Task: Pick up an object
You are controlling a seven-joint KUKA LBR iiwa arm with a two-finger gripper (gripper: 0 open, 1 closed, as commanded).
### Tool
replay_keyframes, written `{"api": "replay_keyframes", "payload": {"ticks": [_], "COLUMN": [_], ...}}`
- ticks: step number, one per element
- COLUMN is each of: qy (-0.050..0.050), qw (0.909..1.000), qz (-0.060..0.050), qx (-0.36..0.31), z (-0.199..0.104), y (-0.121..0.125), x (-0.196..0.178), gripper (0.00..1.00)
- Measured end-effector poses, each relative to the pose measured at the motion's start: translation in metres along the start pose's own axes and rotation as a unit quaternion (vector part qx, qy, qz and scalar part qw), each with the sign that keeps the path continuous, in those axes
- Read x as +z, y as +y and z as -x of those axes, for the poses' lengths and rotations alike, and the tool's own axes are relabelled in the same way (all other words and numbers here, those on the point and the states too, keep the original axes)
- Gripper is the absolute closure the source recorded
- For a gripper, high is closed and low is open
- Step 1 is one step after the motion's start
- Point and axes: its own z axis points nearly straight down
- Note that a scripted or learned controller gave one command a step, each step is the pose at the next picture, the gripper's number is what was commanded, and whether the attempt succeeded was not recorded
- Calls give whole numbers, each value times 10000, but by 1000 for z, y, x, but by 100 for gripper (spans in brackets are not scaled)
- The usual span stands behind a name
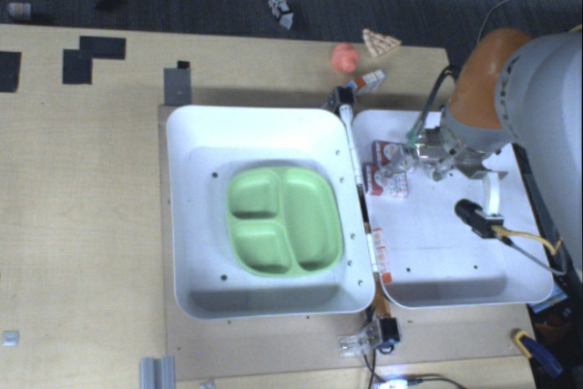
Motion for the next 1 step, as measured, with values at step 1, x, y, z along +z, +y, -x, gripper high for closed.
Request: {"api": "replay_keyframes", "payload": {"ticks": [1], "qy": [14], "qw": [10000], "qz": [30], "qx": [-36], "z": [-2], "y": [3], "x": [-13], "gripper": [100]}}
